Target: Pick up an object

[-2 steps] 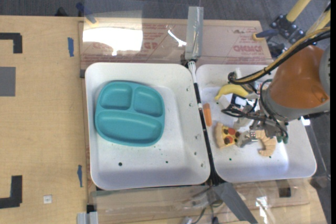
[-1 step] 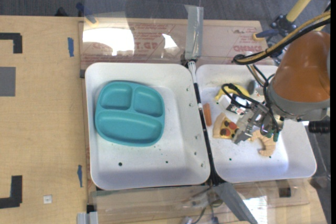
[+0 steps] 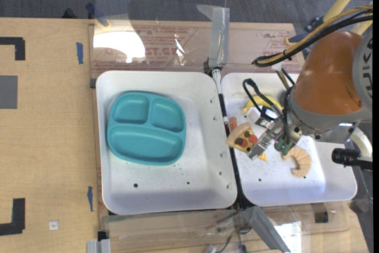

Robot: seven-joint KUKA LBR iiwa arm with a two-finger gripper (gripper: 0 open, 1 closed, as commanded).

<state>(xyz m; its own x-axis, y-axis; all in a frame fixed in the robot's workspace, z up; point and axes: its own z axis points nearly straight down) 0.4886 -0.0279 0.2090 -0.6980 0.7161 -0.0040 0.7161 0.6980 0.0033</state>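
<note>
One hand (image 3: 259, 150) low in right bin (image 3: 337, 183) — touching pizza slice (image 3: 243, 139), croissant (image 3: 300, 162) beside; grip unclear.

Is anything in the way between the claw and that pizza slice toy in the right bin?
Nothing visible. The claw hangs right at the pizza slice toy in the right bin; the croissant lies off to its other side.

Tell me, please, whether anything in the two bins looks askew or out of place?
Nothing looks spilled or damaged. The teal tray lies flat in the left bin; the croissant and pizza slice lie loosely in the right bin.
</note>
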